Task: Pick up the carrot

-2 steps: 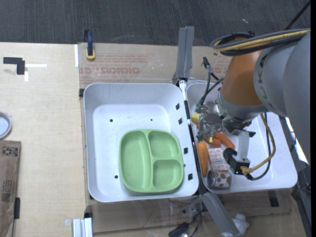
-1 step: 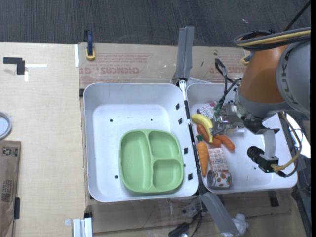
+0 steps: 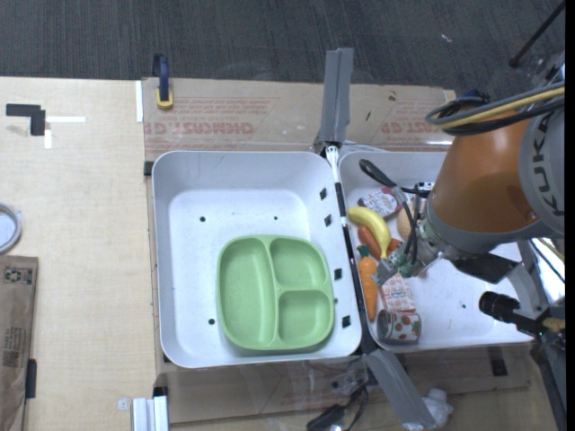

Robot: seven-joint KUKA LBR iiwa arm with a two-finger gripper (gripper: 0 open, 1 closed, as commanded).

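the pincer (image 3: 402,263), its grip state impossible to tell, is hovering just right of the carrot (image 3: 368,287) lying below the banana (image 3: 373,225).

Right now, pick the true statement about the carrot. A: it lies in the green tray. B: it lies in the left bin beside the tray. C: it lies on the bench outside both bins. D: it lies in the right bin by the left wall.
D: the carrot lies in the right bin, along its left wall, below the banana.

two bins (image 3: 171,241), one plate (image 3: 275,292), one banana (image 3: 373,224)
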